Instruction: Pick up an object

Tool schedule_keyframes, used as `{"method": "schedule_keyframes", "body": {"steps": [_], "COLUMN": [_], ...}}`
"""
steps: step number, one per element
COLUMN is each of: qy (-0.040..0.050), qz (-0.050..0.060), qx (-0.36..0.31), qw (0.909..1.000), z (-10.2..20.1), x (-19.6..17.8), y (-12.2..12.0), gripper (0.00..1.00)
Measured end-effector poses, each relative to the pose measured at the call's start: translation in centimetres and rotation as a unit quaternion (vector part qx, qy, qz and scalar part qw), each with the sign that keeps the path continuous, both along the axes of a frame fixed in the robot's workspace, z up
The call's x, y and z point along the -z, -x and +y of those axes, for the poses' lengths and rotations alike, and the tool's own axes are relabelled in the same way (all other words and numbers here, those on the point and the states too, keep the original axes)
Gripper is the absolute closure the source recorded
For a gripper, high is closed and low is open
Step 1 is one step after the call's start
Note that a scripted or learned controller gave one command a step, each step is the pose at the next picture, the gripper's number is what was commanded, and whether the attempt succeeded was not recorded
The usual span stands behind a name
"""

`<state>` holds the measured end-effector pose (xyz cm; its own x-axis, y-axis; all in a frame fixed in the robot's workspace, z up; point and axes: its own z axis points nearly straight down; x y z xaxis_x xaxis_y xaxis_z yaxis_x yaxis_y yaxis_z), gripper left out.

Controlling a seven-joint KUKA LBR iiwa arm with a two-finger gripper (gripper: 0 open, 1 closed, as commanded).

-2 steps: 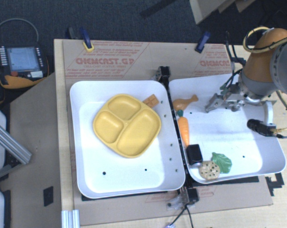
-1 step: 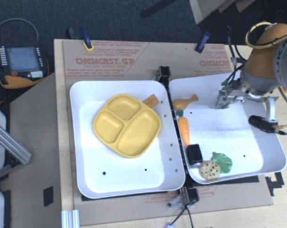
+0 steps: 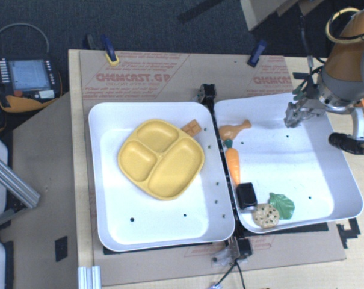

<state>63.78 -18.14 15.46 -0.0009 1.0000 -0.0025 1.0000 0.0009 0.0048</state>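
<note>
Two white bins sit side by side. Near the right bin's (image 3: 314,161) far edge hangs the claw (image 3: 294,117), its grip impossible to judge. Left of it lies a chicken drumstick (image 3: 234,129); a carrot (image 3: 232,165) lies nearer the camera.

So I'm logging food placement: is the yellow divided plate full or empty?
Empty. All three compartments of the yellow plate show bare yellow surface; the carrot lies in the other bin.
</note>
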Motion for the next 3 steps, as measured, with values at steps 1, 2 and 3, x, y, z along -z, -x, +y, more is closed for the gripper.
{"method": "schedule_keyframes", "body": {"steps": [1,2,3], "qy": [-0.0002,0.0004,-0.0002], "qz": [0.000,-0.002,0.001], "qx": [0.000,0.000,0.000], "qw": [1.0000,1.0000,1.0000], "z": [-0.1,-0.3,-0.3], "x": [-4.3,-10.7,-11.4], "y": [-0.1,-0.2,-0.2], "gripper": [1.00,1.00,1.00]}}
